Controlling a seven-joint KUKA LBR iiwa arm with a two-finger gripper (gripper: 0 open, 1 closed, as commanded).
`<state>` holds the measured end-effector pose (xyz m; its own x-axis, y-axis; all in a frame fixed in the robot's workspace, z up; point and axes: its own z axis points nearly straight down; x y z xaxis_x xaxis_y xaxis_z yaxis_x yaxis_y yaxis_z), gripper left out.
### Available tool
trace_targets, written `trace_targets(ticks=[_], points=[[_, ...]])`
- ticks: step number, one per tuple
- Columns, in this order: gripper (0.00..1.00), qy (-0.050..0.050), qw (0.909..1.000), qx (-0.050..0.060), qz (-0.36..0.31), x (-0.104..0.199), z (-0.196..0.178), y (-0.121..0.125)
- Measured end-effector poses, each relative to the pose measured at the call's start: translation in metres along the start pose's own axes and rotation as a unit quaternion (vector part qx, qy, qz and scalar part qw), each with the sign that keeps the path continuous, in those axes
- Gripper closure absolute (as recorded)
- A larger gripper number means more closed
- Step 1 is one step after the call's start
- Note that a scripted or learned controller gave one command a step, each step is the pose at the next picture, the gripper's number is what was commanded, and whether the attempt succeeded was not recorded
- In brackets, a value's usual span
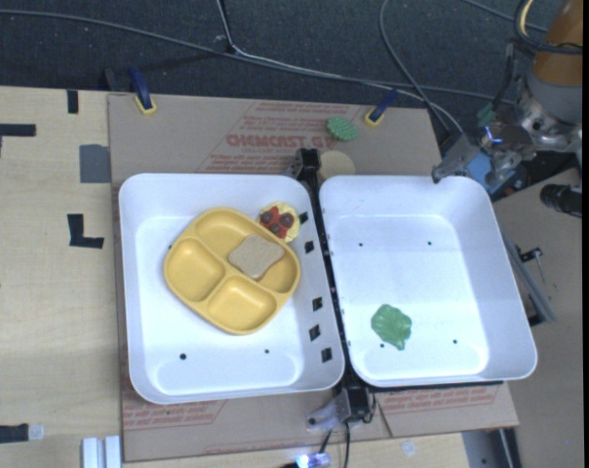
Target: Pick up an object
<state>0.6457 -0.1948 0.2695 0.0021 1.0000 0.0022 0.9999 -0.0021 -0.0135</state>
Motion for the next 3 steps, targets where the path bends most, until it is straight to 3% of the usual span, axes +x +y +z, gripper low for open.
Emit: trace_targets(ticks=[1, 3], points=[[0.00, -0.001, 1.0000, -0.006, -0.002, 0.001, -0.008, 0.002], [0.00, -0.002, 1.0000, -0.005, -0.002, 0.001, 0.080, 0.004]])
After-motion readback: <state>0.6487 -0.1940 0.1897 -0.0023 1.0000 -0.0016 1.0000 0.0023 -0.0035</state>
